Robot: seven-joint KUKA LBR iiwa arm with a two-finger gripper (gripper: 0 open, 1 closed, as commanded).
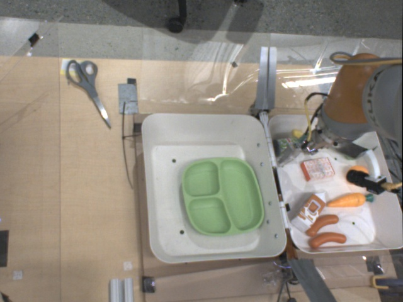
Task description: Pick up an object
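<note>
Two white bins are set on the worktop; the right bin contains a carrot, two sausages and a small red packet. No object is seen lifted; the pick remains outstanding. Gripper state cannot be determined.

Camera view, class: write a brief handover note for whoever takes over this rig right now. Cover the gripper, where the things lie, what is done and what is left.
Gripper: the arm hangs over the top of the right bin; its fingers can't be made out, and nothing is seen held.
Things: in the right bin lie a carrot, two sausages, a small box and a carton. The left bin holds a green tray. Scissors lie on the bench.
Done: no pick yet.
Left: choose an object, probably in the right bin, grasp and lift it.
</note>
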